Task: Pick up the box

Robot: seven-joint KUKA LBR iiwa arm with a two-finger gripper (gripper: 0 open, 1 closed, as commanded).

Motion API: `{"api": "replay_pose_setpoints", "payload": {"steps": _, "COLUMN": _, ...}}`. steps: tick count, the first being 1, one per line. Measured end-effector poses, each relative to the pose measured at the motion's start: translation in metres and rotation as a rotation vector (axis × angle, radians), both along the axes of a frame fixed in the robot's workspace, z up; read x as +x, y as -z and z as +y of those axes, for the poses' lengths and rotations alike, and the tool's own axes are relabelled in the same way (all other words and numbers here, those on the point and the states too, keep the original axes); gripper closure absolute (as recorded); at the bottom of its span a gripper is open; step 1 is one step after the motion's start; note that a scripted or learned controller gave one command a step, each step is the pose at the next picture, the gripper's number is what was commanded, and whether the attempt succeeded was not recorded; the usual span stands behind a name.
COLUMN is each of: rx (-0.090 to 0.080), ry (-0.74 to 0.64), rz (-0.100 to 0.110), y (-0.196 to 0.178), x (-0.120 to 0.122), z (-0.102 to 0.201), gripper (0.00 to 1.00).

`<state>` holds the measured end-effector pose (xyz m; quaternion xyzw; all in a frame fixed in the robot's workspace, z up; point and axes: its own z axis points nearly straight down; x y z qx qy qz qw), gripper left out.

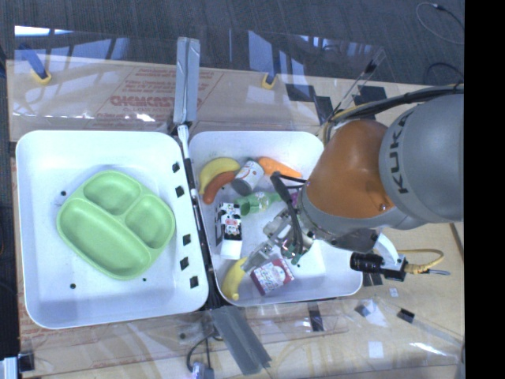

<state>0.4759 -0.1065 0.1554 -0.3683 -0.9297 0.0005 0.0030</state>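
Reaching in from the right, the arm (394,172) hangs low over the right bin (207,144), its orange band covering that bin's right half. The gripper (286,239) sits among the clutter near the bin's middle, but whether it is clenched or released cannot be told; nothing can be seen gripped by it. The box (271,277), small and reddish with a white label, lies tilted just below the gripper, near the bin's front wall. A banana (233,279) lies beside the box on its left, close to the front left corner. A white carton (230,229) stands along the left wall, with a second banana (215,172) and an orange piece (276,166) toward the back. Room is tight here: things crowd the bin's left and middle. The left bin (47,290) has a green divided plate (116,223) at its centre, with bare white floor all around it.
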Motion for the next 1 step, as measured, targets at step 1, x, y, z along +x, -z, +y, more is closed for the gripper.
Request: {"api": "replay_pose_setpoints", "payload": {"steps": 1, "rx": -0.001, "ry": 0.033, "rz": -0.004, "y": -0.0379, "x": 0.0129, "z": -0.0674, "gripper": 0.00}}
